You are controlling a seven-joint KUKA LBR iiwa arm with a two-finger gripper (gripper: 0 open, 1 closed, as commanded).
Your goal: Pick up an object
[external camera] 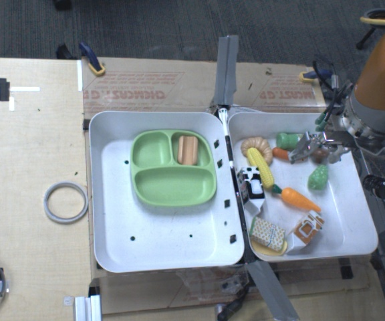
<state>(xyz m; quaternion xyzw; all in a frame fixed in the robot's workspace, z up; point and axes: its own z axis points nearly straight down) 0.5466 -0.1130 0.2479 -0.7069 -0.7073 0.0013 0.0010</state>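
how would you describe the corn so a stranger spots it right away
Look in the right-hand bin, near its left wall. The corn lies there slanted, just below a tan croissant. It is the one bright yellow, bumpy cob; the carrot nearby is orange and smooth.

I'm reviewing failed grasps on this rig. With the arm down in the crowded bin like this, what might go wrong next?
1. The pincer sits among tightly packed toys: the small carrot and green piece lie right beside it, so it may nudge them or grab two.
2. The green strawberry-shaped toy just below could get knocked away.
3. It works close to the right bin's far wall, so a slipping item could jam against it.
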